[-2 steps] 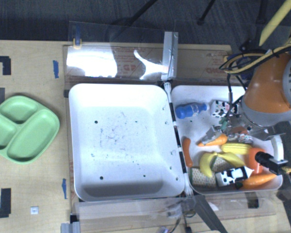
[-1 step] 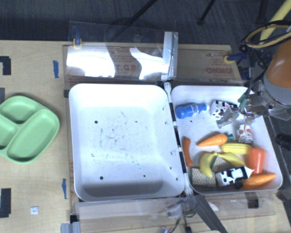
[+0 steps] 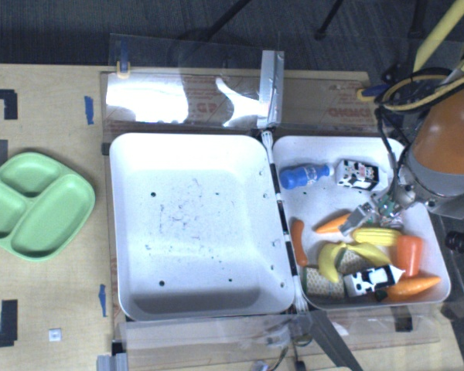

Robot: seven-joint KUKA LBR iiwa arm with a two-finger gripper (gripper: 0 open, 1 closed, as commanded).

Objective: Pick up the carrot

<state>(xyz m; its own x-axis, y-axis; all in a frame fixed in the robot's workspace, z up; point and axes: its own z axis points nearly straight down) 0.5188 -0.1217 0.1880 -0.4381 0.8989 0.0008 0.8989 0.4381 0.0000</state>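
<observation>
Carrot [image 3: 330, 223] — stiff, slick, I'd pinch mid-length — lies beside gripper [image 3: 365, 215]; its opening I cannot tell.

carrot [image 3: 330, 224] | orange, slim, tapered | lies flat, slanted, tip toward the left | right bin [image 3: 325, 149], lower right of frame, among other toy foods, just left of the yellow banana [image 3: 375, 236]

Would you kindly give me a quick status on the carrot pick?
Pincer low in right bin, over the pile. Nearest carrot just left of it, not gripped. Bananas crowd it.
</observation>
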